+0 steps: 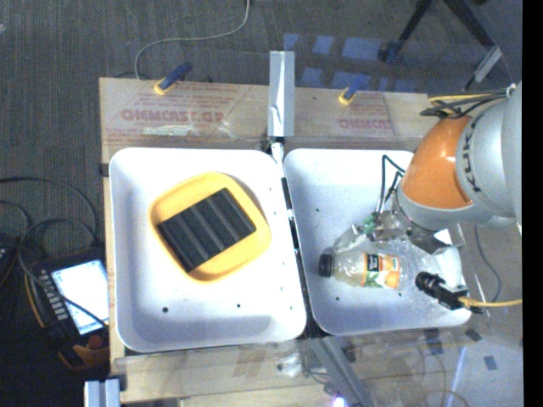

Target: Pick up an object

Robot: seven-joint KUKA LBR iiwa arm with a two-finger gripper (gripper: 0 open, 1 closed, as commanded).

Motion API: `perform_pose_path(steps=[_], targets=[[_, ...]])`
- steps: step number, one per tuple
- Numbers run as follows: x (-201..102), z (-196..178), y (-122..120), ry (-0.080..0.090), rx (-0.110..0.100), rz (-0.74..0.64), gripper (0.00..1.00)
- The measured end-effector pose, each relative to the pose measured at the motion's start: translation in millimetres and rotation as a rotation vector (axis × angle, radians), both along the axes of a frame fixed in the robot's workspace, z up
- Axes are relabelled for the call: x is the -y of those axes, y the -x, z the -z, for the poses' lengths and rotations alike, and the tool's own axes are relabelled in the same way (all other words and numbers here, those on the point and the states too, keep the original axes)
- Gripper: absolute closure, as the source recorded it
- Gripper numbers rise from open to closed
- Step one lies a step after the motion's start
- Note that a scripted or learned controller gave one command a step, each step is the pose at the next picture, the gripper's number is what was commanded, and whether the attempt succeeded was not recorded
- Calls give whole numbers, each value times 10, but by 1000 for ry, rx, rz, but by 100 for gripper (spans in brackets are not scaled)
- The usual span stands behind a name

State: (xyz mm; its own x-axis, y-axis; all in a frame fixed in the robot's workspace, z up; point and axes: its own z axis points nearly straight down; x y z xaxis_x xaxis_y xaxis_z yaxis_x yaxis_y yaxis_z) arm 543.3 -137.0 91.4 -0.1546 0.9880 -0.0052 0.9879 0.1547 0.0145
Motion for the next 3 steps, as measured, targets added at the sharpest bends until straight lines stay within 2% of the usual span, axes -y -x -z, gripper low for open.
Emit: perform_pose_path(steps=[1,2,3], targets=[[385,-12,428,-6,6,-32,0],[379,-107,414,-7,7,-32,100],[-4,-1245,-322,0,-15,27,100]])
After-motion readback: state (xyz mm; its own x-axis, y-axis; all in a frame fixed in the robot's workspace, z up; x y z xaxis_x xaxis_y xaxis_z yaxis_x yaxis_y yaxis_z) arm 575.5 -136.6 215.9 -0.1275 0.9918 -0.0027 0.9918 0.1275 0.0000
